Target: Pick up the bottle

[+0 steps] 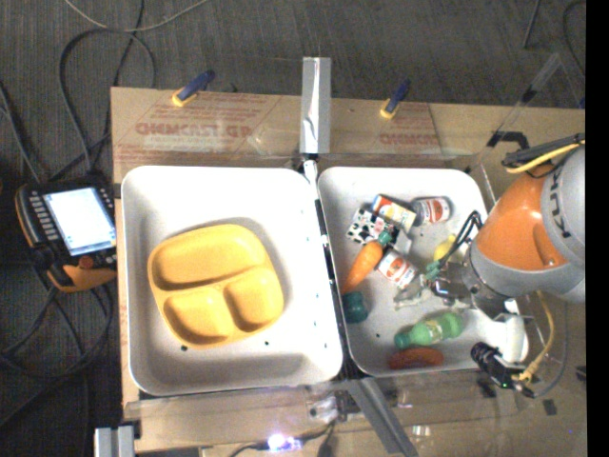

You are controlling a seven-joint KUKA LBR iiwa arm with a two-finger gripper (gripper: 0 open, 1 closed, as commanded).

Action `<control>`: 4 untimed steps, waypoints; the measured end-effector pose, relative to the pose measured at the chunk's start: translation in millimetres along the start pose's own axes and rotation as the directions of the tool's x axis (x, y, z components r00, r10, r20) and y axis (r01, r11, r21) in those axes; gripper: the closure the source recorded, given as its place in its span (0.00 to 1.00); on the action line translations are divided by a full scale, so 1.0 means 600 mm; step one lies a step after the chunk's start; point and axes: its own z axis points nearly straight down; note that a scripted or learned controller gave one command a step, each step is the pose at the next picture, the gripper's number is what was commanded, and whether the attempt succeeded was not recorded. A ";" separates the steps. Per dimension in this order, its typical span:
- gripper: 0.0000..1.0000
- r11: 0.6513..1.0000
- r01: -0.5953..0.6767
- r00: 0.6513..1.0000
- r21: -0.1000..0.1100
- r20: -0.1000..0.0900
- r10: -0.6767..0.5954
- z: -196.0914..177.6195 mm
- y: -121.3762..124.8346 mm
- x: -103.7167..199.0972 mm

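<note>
Yellow tray (217,284), white bins (133,255), green bottle (430,330), orange carrot (363,264), black-and-white patterned box (365,225)

— What's the bottle (430,330) just beside the hand (440,284) made of?
— Clear green plastic, glossy. The carrot (363,264) looks like smooth matt plastic.
— And the tray (218,283) far from the hand?
— Yellow plastic, smooth, in a bin (143,350) of dull white plastic.
</note>
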 end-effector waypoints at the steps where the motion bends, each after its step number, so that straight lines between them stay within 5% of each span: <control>1: 1.00 1.000 -0.002 1.000 -0.002 0.004 0.002 -0.017 0.001 -0.003; 2: 0.00 1.000 -0.002 1.000 -0.002 0.003 0.002 -0.017 0.001 -0.003; 3: 0.00 0.931 -0.364 0.931 -0.002 0.001 0.364 0.000 0.007 -0.032; 4: 0.00 0.931 -0.364 0.931 -0.002 0.001 0.364 0.000 0.007 -0.033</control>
